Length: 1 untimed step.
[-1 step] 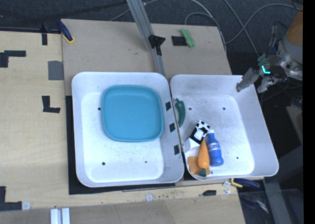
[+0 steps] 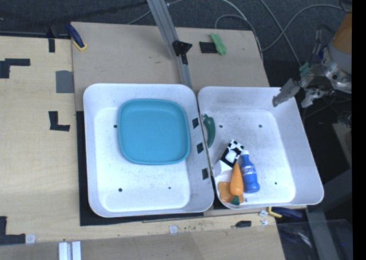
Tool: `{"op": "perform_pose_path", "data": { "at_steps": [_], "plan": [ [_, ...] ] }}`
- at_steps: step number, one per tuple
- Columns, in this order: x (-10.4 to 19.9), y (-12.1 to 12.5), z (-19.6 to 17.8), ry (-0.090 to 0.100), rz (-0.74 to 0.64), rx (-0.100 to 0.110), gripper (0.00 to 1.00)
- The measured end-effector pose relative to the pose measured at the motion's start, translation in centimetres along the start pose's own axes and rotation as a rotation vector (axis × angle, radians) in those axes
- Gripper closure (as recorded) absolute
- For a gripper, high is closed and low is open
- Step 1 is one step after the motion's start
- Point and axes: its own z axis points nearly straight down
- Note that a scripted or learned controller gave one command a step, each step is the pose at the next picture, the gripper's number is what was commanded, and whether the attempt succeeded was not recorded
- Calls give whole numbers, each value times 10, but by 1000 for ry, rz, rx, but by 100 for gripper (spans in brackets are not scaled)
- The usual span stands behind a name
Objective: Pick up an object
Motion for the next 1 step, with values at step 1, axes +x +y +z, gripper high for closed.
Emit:
{"op": "perform_pose_path", "data": {
  "at_steps": [1],
  "plan": [
    [3, -2, 43, 1, 0, 3, 0]
  ]
}}
